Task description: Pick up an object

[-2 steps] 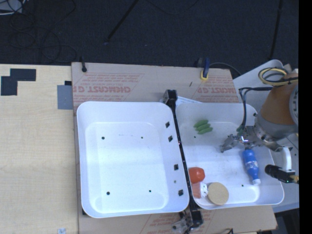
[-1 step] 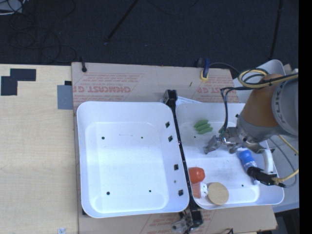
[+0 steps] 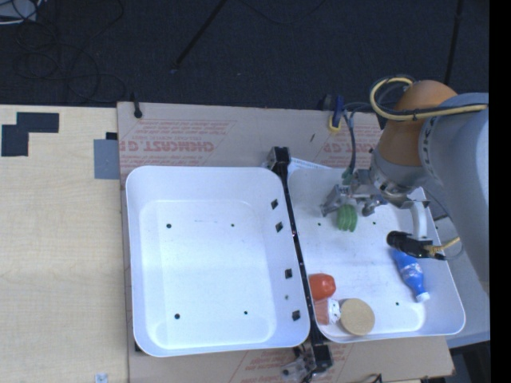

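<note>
Bench: you have a pale wood top [image 3: 56, 254] with black and grey patches near its far left corner.
Sheet: a brown cardboard sheet [image 3: 200, 138] with red print lies on the bench, under both bins.
Room: beyond the bench, the floor [image 3: 239, 38] is dark, with thin cables [image 3: 200, 30] trailing across it.
Left bin: the white left bin [image 3: 132, 254] sits on the cardboard, its right wall against a black strip [image 3: 289, 238] that runs between the two bins.
Right bin: the white right bin [image 3: 457, 313] holds all the loose things you can see.
Arm: the grey arm [image 3: 455, 150] comes in from the right, with its orange band [image 3: 419, 98] above the far right corner of the right bin.
Gripper: the gripper [image 3: 347, 206] is low over the far part of the right bin, and its metal fingers [image 3: 329, 207] are spread wide apart.
Green object: your target, a small green object [image 3: 346, 219], lies between the spread fingers, just on the near side of them. You cannot tell whether either finger touches it.
Blue tube: a blue tube [image 3: 412, 274] with a white cap lies near the right wall, well apart from the gripper.
Near corner: a red object [image 3: 322, 285] and a round tan disc [image 3: 357, 317] sit close together by the bin's near left corner.
</note>
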`<state>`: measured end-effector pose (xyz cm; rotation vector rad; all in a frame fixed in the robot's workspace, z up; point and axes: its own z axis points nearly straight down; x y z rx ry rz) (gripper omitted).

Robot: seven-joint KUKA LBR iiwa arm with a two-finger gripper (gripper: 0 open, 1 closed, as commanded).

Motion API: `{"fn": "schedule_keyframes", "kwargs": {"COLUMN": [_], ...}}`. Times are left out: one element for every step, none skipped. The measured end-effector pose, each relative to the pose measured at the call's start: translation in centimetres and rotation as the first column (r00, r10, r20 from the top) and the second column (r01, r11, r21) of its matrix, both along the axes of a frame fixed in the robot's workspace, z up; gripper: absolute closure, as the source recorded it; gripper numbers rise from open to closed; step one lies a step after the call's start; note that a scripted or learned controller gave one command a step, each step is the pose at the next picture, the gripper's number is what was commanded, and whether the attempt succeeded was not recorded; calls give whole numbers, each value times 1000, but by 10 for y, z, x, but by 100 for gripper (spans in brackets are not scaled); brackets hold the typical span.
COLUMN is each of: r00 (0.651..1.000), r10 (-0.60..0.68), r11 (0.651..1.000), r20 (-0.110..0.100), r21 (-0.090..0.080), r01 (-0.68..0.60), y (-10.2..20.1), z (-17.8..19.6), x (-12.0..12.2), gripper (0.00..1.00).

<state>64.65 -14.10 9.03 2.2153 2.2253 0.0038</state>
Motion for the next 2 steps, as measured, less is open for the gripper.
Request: {"fn": "schedule_keyframes", "kwargs": {"r00": [1000,1000], "r10": [0,-2], "r11": [1000,1000], "r20": [-7,-10], "r21": [0,2], "r01": [0,2], "y": [-1,51], "z": [9,6], "x": [-3,-45], "gripper": [100,100]}}
